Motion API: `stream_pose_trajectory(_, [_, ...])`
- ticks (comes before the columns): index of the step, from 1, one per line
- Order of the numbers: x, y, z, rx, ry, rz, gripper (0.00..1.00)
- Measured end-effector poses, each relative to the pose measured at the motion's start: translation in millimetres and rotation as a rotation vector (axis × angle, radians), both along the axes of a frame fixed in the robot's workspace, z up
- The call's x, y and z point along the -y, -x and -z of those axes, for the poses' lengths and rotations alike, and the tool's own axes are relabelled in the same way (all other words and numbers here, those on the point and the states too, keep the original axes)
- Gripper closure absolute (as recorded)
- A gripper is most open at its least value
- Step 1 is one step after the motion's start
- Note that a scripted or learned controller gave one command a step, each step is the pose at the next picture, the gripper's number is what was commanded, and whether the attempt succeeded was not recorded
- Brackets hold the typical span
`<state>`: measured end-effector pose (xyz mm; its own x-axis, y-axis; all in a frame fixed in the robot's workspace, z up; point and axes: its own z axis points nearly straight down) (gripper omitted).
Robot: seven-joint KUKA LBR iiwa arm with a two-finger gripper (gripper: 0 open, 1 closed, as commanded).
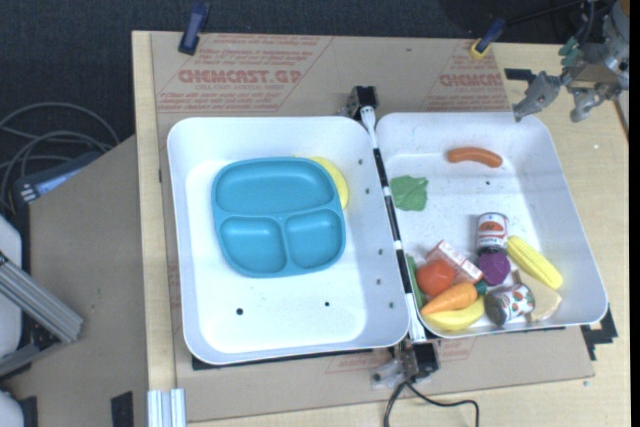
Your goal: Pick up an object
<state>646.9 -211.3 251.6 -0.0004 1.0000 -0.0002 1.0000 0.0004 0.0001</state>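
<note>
Up at the far right corner of the right bin (560,150), the gripper (558,101) hangs over the rim, its two fingers spread apart with nothing between them. Below it and to its left, closest of all the pieces, the toy sausage (474,156) lies flat on the bin floor, apart from the fingers. Further left and lower sits the green leaf (409,192), close to the divider between the bins. Well below the gripper, the rest of the toy food is bunched at the near end: a small can (491,231) upright, the purple piece (494,267) just under it, a yellow corn cob (535,262) to the right, a red tomato (435,277), a carrot (452,296) and a banana (456,317) touching at the near wall, and a second can (510,304) on its side. Far off to the gripper's left, the left bin (200,315) holds a blue divided plate (279,214), with a yellow thing (336,177) peeking from beneath its far right edge.
</note>
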Motion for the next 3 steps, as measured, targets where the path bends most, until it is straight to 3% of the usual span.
stream_pose_trajectory(1, [-95,44,100,-0.003,-0.002,-0.001,0.00])
stream_pose_trajectory(2, [-44,83,144,-0.003,0.000,0.002,0.00])
stream_pose_trajectory(3, [-48,103,167,-0.002,-0.001,0.001,0.00])
